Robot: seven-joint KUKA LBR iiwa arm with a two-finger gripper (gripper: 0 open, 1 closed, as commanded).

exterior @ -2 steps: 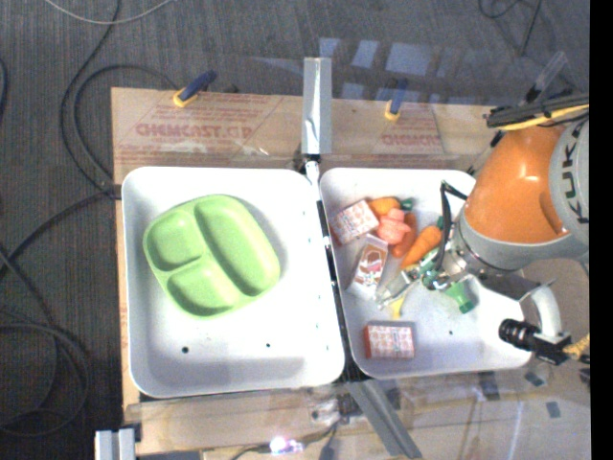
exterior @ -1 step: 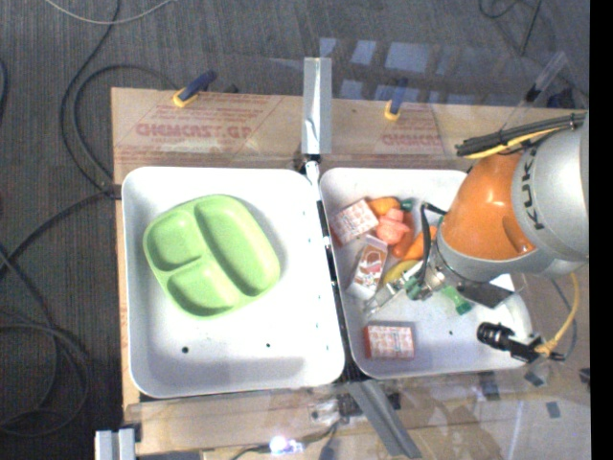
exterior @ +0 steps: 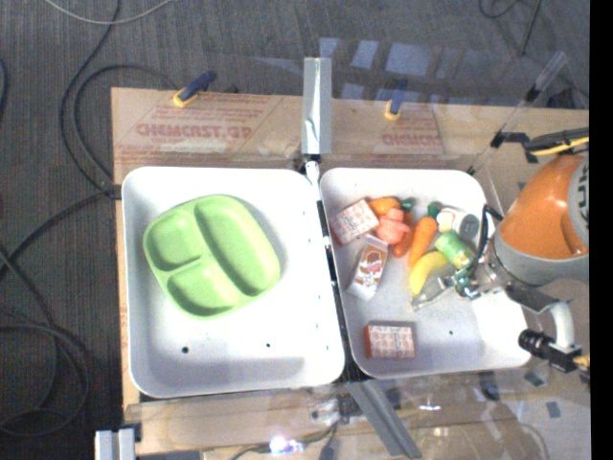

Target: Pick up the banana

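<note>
Camera view. Left bin (exterior: 144,353): one green divided plate (exterior: 213,253), lying toward the bin's far left. Right bin (exterior: 460,338): banana (exterior: 425,270), yellow, near the centre, just beside a carrot (exterior: 420,237); three small printed cartons (exterior: 353,220) (exterior: 370,266) (exterior: 390,339); further toy foods clustered at the far side. Gripper (exterior: 442,287): low over the bin, at the banana's near end; whether clenched or released cannot be told. Counter (exterior: 220,127): brown board.
</note>
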